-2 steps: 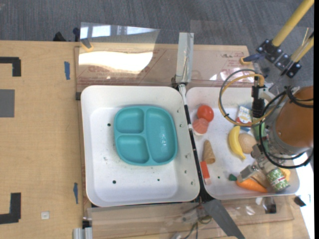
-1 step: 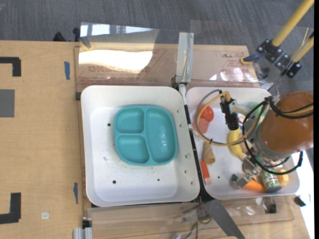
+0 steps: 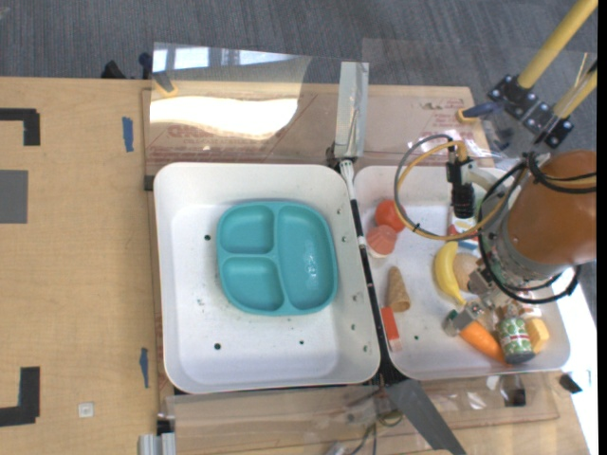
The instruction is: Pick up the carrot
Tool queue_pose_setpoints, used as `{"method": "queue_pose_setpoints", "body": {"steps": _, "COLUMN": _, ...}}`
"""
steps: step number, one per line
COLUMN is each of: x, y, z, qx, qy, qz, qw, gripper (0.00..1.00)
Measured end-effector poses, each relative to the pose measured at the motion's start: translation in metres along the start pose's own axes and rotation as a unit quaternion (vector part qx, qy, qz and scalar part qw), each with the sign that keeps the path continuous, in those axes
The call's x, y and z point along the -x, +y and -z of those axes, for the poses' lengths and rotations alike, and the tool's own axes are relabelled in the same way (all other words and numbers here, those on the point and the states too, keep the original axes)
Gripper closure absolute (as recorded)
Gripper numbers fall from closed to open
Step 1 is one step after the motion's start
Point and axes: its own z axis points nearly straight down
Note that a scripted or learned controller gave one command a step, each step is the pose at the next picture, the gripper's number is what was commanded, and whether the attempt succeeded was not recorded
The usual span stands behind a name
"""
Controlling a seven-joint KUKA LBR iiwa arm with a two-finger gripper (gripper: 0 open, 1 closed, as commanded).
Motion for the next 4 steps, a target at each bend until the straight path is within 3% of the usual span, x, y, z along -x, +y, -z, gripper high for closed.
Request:
{"method": "queue_pose_setpoints", "body": {"steps": 1, "x": -0.003, "y": -0.003, "z": 0.012, "qx": -0.005, "qy": 0.005, "qz": -0.002, "qw": 1.0000, "gripper": 1.00}}
{"method": "queue_pose_setpoints", "body": {"steps": 2, "x": 0.000, "y": 0.027, "z": 0.126, "qx": 0.002, "qy": 0.005, "qz": -0.003, "qw": 1.0000, "gripper": 1.00}}
{"method": "queue_pose_setpoints", "body": {"steps": 3, "x": 0.034, "y": -0.020, "z": 0.106, "qx": 0.006, "qy": 0.000, "qz": -0.066, "qw": 0.9978, "gripper": 1.00}}
{"method": "queue_pose_setpoints", "body": {"steps": 4, "x": 0.034, "y": -0.022, "z": 0.116, "qx": 0.003, "qy": -0.001, "qz": -0.069, "qw": 0.9976, "gripper": 1.00}}
